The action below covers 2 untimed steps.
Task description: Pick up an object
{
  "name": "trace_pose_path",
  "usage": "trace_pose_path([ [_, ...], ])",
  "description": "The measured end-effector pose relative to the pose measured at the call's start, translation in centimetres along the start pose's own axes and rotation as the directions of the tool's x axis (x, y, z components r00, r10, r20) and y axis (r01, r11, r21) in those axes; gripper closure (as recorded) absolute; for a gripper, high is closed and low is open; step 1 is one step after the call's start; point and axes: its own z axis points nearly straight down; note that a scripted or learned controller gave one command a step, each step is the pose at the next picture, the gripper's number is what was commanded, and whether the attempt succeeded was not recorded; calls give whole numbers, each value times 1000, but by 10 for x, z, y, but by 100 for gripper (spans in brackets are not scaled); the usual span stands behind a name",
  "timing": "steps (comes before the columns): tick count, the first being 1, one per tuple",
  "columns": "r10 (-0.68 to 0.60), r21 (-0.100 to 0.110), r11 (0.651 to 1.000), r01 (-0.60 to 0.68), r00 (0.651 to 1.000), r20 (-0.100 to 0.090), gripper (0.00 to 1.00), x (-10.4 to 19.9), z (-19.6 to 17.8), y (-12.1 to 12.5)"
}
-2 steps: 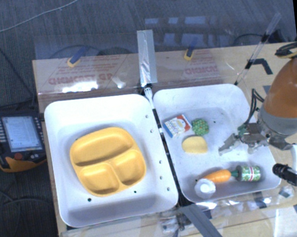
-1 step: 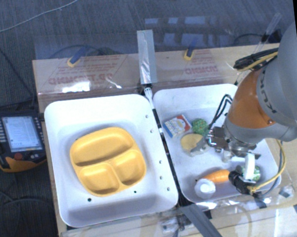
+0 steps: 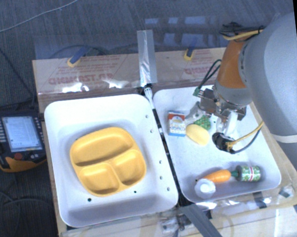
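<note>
My gripper (image 3: 205, 111) hangs low over the upper middle of the right bin (image 3: 260, 152), below the arm's orange band (image 3: 232, 68). It sits just above a green item (image 3: 205, 122) and a pale yellow lemon-shaped object (image 3: 196, 134), which lie right beside each other. The gripper partly hides the green item. A small red, white and blue carton (image 3: 176, 123) lies to the left of them. Near the bin's front edge lie an orange carrot (image 3: 219, 176), a white round object (image 3: 204, 188) and a green can (image 3: 248, 172).
The left bin (image 3: 57, 121) holds a yellow divided plate (image 3: 108, 160). A black cable loop (image 3: 224, 142) dangles from the wrist over the right bin. The metal divider (image 3: 160, 135) runs between the bins. A teach pendant (image 3: 16, 138) lies off the bench to the left.
</note>
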Motion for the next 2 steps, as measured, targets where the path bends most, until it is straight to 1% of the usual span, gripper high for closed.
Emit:
trace_pose_path([
  [1, -2, 3, 1000, 2, 1000, 7, 100, -1, -8, -1],
  [2, -99, -1, 995, 99, 995, -1, 100, 66, -110, -50],
])
